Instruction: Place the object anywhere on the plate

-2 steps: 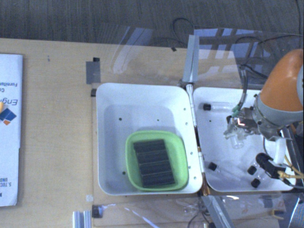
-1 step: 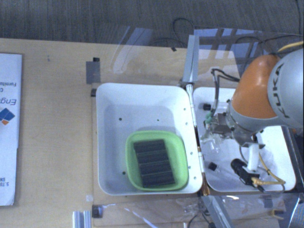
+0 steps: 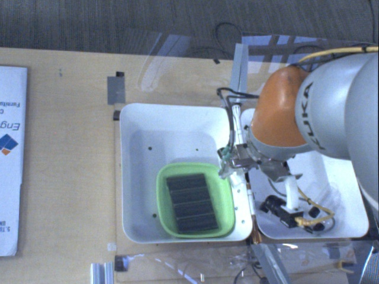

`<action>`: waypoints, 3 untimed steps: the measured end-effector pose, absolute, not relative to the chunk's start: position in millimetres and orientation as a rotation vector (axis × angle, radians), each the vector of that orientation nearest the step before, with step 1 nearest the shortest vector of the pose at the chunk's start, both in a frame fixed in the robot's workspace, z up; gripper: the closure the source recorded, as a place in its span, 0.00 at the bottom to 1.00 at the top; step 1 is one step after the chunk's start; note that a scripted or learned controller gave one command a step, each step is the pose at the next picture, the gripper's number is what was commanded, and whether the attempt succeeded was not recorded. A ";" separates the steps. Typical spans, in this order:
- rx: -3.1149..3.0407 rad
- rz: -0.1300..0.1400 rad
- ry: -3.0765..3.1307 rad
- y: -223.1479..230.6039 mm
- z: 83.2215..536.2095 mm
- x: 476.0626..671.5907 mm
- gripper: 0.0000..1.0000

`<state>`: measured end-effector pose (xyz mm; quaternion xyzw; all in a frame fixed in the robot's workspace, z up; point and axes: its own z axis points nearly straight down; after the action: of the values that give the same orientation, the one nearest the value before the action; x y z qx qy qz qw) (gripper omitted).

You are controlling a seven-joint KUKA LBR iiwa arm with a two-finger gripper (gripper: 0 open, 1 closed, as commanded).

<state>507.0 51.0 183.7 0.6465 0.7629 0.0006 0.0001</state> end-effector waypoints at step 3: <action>1.757 0.003 2.604 102.1 184.0 487.4 1.00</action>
<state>487.4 102.1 184.0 0.5594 0.8289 0.0010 0.0001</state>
